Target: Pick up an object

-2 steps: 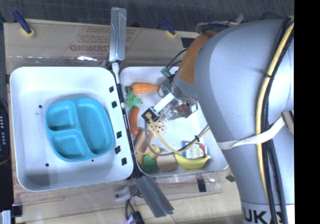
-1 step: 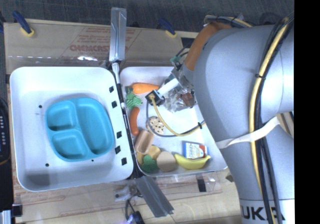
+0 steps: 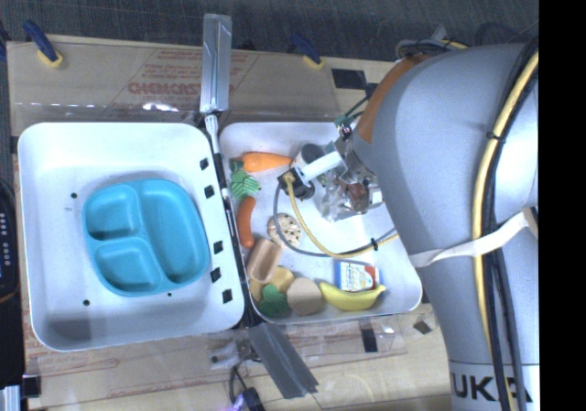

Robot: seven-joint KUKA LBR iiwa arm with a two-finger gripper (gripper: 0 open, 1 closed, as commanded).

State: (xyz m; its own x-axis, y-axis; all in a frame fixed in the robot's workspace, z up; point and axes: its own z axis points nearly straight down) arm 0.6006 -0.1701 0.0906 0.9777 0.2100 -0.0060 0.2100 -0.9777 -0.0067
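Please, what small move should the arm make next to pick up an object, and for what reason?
Probably a short descent, straight down. The gripper hangs over a bare patch of the right bin, and the toy food lies toward the left and near edges: the carrot, cookie and banana. It likely also needs a small shift toward the cookie, the nearest item.
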